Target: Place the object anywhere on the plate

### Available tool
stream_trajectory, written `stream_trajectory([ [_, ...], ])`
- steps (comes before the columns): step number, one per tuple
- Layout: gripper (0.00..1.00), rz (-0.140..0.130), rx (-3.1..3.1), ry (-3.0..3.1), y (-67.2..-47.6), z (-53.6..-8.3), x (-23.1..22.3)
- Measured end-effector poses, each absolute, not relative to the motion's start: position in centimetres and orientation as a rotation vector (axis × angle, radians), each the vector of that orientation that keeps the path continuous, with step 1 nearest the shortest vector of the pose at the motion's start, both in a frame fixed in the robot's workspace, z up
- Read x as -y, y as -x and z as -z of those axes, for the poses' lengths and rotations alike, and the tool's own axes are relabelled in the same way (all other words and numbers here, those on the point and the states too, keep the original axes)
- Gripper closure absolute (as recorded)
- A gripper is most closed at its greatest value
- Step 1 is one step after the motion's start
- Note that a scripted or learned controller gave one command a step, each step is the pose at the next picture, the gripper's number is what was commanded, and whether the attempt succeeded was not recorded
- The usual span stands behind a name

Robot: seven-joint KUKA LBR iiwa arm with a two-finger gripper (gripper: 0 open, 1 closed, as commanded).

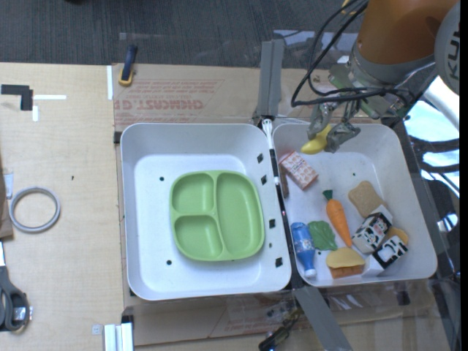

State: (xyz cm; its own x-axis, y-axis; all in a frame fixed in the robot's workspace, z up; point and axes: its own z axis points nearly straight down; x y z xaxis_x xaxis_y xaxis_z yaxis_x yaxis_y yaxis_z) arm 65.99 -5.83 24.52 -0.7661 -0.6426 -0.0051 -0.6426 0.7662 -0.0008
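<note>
Yellow shows between the pincer's (333,132) two fingers: you can see a small banana-shaped object (314,145) gripped there, its curved end sticking out to the fingers' left and a little below them. The fingers stand narrowly apart, closed onto that yellow piece, and the piece looks lifted off the floor of the right bin (409,168), near that bin's far left corner. Above the pincer you have the grey wrist and the orange band of the arm (406,20), coming in from the upper right with black cables looping beside it.

Below the pincer and slightly left lies a pink-and-white box (298,170). Further below, you find an orange carrot (336,219), a slice of bread (364,197), two black-and-white cartons (380,238), a blue bottle (302,248), a green leafy piece (322,235) and a sandwich-like wedge (346,261), all on the floor of the same bin.

Well to the pincer's lower left, in the left bin (139,196), sits the green plate (217,216) with three compartments. Nothing rests on it, so the yellow piece is well apart from the plate, across the divider between the two bins.
</note>
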Motion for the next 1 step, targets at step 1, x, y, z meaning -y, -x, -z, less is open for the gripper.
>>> stream_trajectory([
  [1, 1.0, -0.002, -2.926, 1.132, -64.76, -23.93, -1.75],
])
